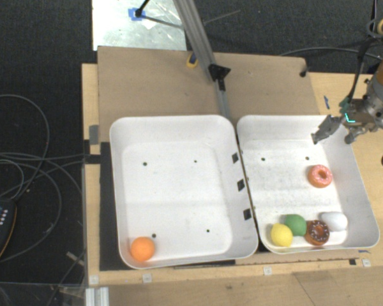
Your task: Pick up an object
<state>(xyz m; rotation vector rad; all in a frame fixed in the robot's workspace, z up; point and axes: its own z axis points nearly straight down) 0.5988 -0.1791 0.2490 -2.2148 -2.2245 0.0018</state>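
White bins: two shallow trays lie side by side on the bench, their inner rims touching; the right bin (268,171) serves as the landmark for every place below, and the left bin (172,132) sits against its left rim.
Pink doughnut: the pink-iced doughnut (320,176) lies flat and alone toward the right bin's right wall, apart from the other items, so it looks like the easiest thing to pick.
Front cluster: a yellow ball (281,235), a green ball (295,224), a chocolate doughnut (317,233) and a white egg-shaped piece (334,221) crowd the right bin's front edge, touching or nearly so; the sloped wall probably gathers them there, and fingers would find little room between them.
Orange ball: the orange ball (142,248) rests in the left bin's front left corner, far from the right bin.
Arm pose: the arm reaches in over the right bin's back right corner, wrist tilted and pointing down and leftward.
Gripper: the gripper (335,131) hovers above the right bin's back right part, behind the pink doughnut and well clear of it.
Fingers: the two fingers (323,130) are spread apart with nothing between them.
Task status: no item is grasped yet.
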